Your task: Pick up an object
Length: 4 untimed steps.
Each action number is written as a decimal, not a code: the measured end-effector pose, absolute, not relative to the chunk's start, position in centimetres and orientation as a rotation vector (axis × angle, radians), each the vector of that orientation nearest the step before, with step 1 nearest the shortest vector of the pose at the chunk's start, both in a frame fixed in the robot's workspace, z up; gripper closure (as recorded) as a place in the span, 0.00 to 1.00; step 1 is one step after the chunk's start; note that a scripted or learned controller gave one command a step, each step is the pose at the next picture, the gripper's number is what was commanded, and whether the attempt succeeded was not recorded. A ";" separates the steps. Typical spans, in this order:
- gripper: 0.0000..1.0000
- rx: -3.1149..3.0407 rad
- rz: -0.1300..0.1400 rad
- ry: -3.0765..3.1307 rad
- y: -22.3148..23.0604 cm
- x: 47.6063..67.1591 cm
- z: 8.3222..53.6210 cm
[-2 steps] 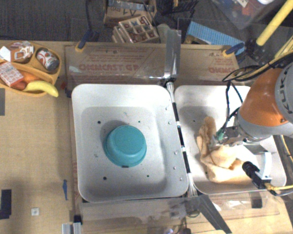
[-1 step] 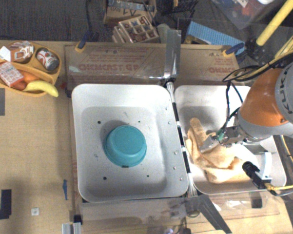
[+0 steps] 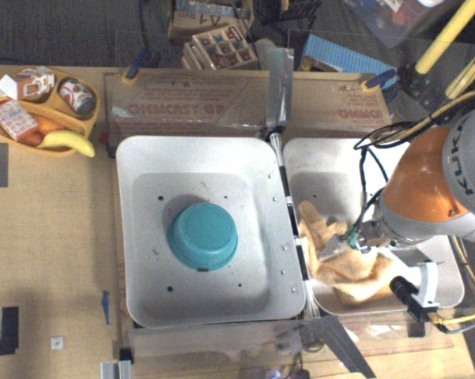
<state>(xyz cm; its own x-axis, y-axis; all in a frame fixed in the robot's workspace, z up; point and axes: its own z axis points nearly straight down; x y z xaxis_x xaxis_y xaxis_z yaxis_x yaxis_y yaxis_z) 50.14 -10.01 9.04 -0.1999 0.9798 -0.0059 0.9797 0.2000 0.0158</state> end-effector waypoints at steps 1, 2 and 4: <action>1.00 1.986 0.016 2.415 -10.3 50.2 9.9; 0.00 1.986 0.015 2.415 -10.3 50.2 9.9; 1.00 1.902 0.014 2.483 -11.4 56.9 10.0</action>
<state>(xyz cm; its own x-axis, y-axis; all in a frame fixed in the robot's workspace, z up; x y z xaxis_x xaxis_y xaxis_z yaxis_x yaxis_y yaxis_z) 56.92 -11.36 10.02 -0.2602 0.9655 -0.0051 0.9654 0.2603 0.0155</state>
